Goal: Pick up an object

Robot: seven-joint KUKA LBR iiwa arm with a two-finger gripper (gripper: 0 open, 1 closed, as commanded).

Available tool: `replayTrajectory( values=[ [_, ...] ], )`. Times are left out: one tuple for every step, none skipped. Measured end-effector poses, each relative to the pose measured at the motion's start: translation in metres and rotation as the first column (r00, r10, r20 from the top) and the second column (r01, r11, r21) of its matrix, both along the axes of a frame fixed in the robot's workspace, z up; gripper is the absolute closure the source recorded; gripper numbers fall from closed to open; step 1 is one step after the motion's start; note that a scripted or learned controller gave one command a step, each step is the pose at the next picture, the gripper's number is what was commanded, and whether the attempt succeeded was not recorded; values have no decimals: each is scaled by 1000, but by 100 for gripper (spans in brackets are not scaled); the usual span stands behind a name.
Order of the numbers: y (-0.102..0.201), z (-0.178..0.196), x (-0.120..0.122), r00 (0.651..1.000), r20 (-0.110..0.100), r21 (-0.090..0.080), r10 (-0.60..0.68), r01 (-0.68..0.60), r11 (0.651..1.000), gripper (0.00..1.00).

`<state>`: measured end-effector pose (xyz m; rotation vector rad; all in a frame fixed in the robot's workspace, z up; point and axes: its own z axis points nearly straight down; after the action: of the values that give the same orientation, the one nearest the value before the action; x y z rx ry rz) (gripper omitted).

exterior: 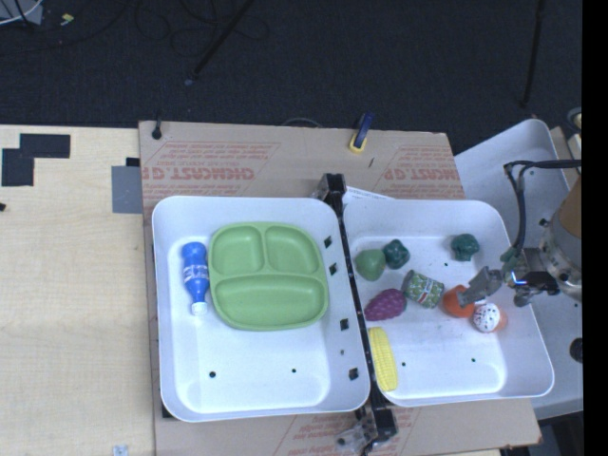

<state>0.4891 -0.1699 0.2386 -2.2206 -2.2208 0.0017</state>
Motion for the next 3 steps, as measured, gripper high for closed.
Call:
replayTrajectory(
  values=[
    [8,-63,-1,1000,-7,4,2,-2,1000,0],
    [8,-125,4,1000,-7,4,1,-1,1000,0],
    [11,-152,4,1000,-2,2,1,-1,1000,0]
  ],
)
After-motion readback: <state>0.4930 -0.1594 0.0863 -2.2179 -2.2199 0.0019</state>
